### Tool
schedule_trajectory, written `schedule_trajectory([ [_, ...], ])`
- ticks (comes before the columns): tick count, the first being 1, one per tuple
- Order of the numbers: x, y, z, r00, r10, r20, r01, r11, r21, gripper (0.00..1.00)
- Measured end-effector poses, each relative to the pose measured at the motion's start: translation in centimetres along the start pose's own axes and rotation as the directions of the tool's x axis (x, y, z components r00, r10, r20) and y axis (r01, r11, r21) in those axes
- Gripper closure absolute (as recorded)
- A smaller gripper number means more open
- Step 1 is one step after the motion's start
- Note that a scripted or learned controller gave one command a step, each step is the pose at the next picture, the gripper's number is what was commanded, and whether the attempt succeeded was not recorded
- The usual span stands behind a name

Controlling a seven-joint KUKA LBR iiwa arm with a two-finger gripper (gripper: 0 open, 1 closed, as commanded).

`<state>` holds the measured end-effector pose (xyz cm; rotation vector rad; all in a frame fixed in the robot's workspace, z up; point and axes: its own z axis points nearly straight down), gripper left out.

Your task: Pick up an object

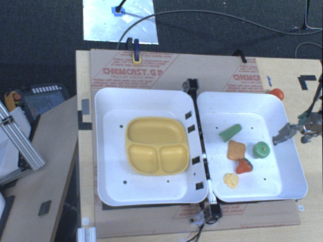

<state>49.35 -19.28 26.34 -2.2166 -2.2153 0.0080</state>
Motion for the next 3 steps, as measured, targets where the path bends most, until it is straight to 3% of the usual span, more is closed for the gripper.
schedule_trajectory([
  [1,0.1,0.2,-0.6,1.000,-0.004,0.003,0.004,1.000,-0.011,0.00],
  [3,0.3,-0.3,10.9,1.000,-0.002,0.001,0.002,1.000,-0.009,0.00],
])
